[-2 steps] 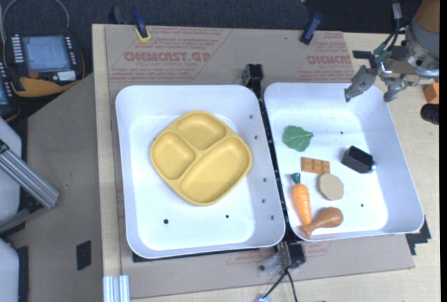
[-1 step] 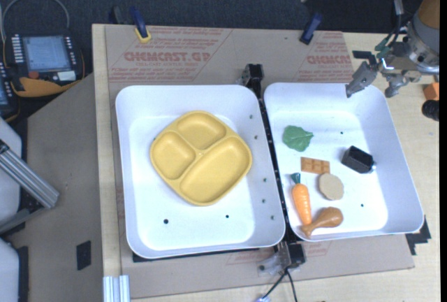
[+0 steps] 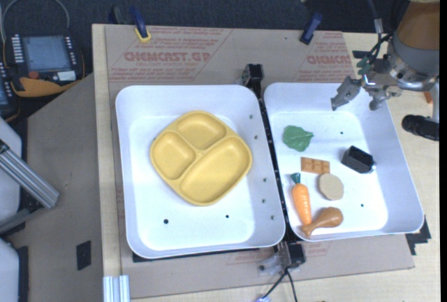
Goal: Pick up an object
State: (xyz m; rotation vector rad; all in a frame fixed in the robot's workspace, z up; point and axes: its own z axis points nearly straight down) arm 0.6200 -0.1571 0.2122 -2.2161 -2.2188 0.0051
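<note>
Right bin [image 3: 391, 220] held six items: green leaf [image 3: 297, 138] at its centre-left; cracker [image 3: 315, 166], round biscuit [image 3: 331, 187], carrot [image 3: 301, 203] and drumstick [image 3: 324, 219] toward its near-left corner; black block [image 3: 357, 159] toward its right wall. Gripper [image 3: 358, 96] hovered over its far edge, fingers spread, pinching nothing. Left of this bin, another bin [image 3: 133, 189] held a yellow plate [image 3: 201, 156].

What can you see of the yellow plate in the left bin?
The yellow plate is a rounded, matte, plastic-looking tray with three compartments: two small ones toward the far-left side, one large one nearer the right. It lies flat, turned at a diagonal, in the middle of the left bin. Only the bin floor touches it.
</note>
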